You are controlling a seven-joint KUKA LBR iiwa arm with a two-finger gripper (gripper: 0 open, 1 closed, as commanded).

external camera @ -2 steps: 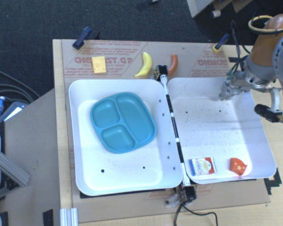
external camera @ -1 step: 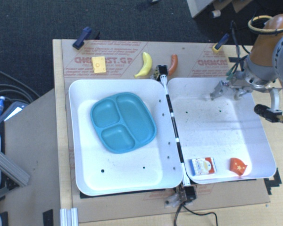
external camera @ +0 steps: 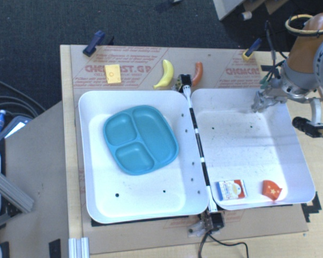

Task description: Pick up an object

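Camera view: gripper [external camera: 260,102] over right shallow white bin [external camera: 242,144], far corner; finger state unreadable; small red block [external camera: 272,190] near corner.

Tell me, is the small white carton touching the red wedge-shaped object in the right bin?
Apart. The camera view shows bare white bin floor between the small white carton and the red wedge-shaped object.

The arm [external camera: 307,58] is cut off by the right and top edges just behind the gripper [external camera: 260,102], whose fingers are too small and blurred to read. Far below it, print on the small white carton [external camera: 230,190] is illegible.
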